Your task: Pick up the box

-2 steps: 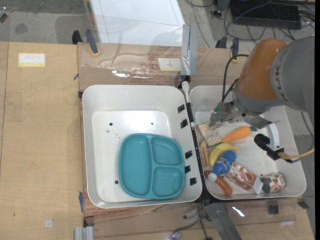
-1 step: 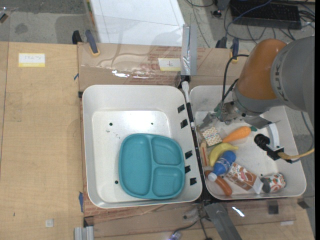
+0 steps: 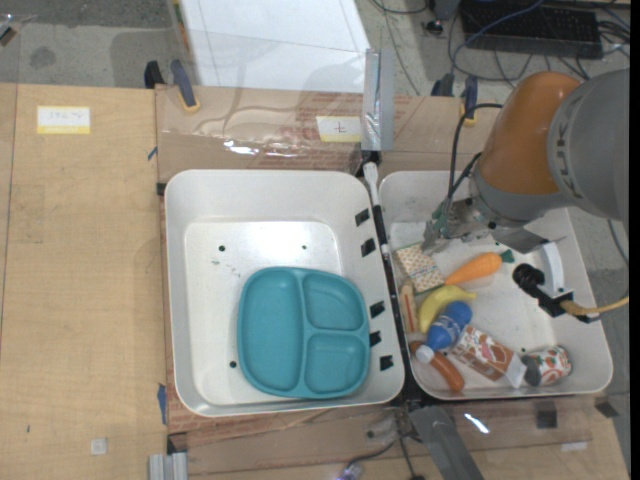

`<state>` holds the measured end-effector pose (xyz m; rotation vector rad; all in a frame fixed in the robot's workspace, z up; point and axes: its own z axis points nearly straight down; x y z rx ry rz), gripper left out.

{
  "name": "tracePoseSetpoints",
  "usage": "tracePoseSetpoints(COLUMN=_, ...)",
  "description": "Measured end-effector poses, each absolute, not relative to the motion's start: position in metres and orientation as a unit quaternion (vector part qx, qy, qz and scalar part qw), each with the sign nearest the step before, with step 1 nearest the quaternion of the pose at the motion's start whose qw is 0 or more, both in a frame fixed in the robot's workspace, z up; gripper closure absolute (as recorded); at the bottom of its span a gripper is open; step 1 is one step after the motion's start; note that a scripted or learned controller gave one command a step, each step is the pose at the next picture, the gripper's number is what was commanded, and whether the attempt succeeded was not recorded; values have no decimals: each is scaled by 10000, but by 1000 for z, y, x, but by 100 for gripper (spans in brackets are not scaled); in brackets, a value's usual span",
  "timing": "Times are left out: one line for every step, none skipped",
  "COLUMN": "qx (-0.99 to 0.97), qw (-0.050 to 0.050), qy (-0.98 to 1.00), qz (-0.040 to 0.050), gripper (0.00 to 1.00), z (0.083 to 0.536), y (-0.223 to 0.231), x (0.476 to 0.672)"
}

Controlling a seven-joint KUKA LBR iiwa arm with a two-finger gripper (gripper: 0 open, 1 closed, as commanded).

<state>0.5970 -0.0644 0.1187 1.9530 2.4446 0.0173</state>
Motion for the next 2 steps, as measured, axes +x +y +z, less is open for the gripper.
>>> tracePoseSetpoints(qx=6242, qw=61, qy=7812, qz=54, gripper=0, z=119, y=-64, x=597)
tracePoseSetpoints(qx=5494, qw=-1, qy=8356, qz=1, gripper=0, z=92, y=-63, x=585)
